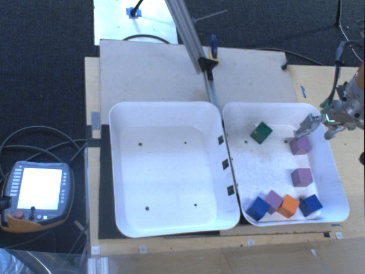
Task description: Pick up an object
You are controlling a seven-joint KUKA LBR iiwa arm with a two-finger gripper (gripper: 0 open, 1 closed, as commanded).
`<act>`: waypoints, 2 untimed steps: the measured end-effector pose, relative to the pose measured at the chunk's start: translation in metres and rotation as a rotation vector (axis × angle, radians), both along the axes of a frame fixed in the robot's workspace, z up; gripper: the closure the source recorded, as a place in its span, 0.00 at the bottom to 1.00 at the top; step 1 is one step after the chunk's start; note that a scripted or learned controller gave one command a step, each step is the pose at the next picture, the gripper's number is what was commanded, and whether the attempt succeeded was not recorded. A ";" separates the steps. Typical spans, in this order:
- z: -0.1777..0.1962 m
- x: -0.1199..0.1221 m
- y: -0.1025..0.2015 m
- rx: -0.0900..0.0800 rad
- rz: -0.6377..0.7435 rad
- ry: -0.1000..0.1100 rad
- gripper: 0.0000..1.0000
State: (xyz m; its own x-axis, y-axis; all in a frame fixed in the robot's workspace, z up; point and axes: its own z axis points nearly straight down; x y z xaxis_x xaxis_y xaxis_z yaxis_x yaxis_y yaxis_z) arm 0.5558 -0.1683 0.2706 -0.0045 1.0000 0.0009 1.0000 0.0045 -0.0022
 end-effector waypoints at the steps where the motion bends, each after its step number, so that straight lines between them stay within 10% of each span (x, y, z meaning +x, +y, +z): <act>1: 0.002 0.001 0.000 -0.001 0.000 -0.004 0.00; 2: -0.056 -0.002 -0.008 0.000 -0.004 0.002 0.00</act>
